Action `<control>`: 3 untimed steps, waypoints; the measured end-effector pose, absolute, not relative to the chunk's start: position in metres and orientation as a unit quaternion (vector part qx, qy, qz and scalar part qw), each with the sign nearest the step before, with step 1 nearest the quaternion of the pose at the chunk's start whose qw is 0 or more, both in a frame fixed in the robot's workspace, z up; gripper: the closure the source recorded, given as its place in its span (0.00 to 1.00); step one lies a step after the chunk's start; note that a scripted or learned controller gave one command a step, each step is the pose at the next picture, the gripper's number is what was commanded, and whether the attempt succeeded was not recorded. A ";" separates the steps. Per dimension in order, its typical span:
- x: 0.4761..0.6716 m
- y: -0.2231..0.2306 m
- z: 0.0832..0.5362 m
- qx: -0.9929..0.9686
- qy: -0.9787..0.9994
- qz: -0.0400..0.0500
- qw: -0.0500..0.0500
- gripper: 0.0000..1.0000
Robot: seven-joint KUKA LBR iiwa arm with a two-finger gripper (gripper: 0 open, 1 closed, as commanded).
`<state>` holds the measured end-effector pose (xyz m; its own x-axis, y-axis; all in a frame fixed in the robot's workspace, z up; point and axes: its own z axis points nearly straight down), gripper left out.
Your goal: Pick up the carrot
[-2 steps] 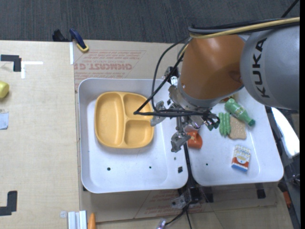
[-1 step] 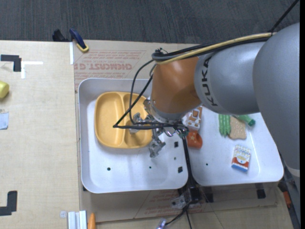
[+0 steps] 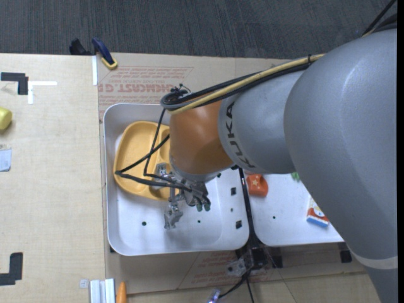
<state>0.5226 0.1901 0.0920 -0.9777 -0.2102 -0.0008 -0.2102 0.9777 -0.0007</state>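
The grey arm with its orange wrist band (image 3: 196, 141) reaches in from the right and hangs over the left shallow white bin (image 3: 126, 232). Its two-finger metal pincer (image 3: 172, 216) sits low over the bin floor, just below a yellow plastic bowl-shaped dish (image 3: 136, 153) that lies against the upper left part of that bin. Whether the pincer is clenched or released cannot be told; the metal parts blur together at this angle, and nothing is visibly between them.

The carrot appears to be the small orange object (image 3: 255, 185) lying in the right white bin (image 3: 284, 232), close to the divider between the two bins and partly hidden by the arm. It is apart from the pincer, in the other bin.

A small red, white and blue item (image 3: 317, 216) lies further right in the same bin. On the wooden worktop (image 3: 50, 201), at the far left, rests a yellow-green rounded object (image 3: 4, 118).
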 end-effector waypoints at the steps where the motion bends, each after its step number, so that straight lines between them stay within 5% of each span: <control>1: 0.527 0.189 0.102 -0.105 0.994 -0.001 0.007 1.00; 2: 0.508 0.147 0.153 0.012 1.000 0.000 0.001 1.00; 3: 0.497 0.157 0.096 -0.072 0.997 0.000 0.007 1.00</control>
